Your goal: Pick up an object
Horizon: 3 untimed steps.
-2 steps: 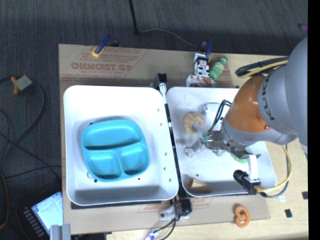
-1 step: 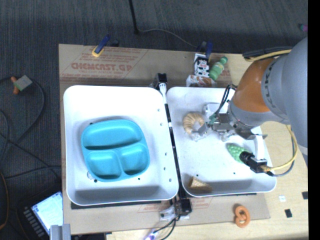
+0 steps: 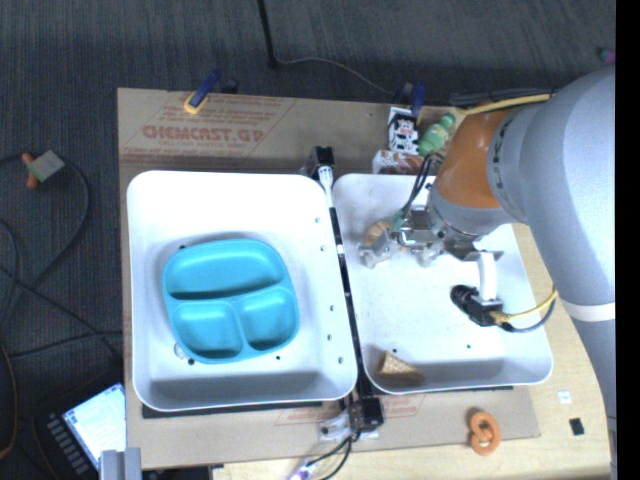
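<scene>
The claw (image 3: 398, 246) is low in the right bin (image 3: 520, 368), at its far left, beside a small tan object (image 3: 377, 234); whether it is open or closed cannot be told, nor whether it touches the object. The step in hand appears to be the grasp approach. The next move calls for closing squarely on the object, then lifting straight up.

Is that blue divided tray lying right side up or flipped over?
Right side up: the blue tray shows its three hollow compartments facing upward in the left bin.
</scene>
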Each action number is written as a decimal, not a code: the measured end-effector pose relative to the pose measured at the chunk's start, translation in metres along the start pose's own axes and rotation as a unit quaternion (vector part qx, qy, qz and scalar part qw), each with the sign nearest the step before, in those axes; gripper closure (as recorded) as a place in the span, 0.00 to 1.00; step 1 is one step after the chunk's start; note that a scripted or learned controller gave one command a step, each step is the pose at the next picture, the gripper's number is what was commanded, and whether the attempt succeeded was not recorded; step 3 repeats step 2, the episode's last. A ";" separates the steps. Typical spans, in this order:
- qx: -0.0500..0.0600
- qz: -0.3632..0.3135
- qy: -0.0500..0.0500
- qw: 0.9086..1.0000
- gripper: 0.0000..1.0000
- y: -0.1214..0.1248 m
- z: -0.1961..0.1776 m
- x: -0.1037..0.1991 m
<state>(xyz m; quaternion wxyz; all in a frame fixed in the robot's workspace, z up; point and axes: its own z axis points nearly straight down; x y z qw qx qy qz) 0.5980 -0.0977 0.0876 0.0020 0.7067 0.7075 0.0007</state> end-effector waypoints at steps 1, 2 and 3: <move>-0.002 0.000 -0.002 1.000 1.00 0.001 -0.011 -0.002; 0.001 0.001 -0.001 1.000 1.00 0.036 -0.058 -0.066; 0.001 0.001 -0.001 1.000 1.00 0.036 -0.058 -0.066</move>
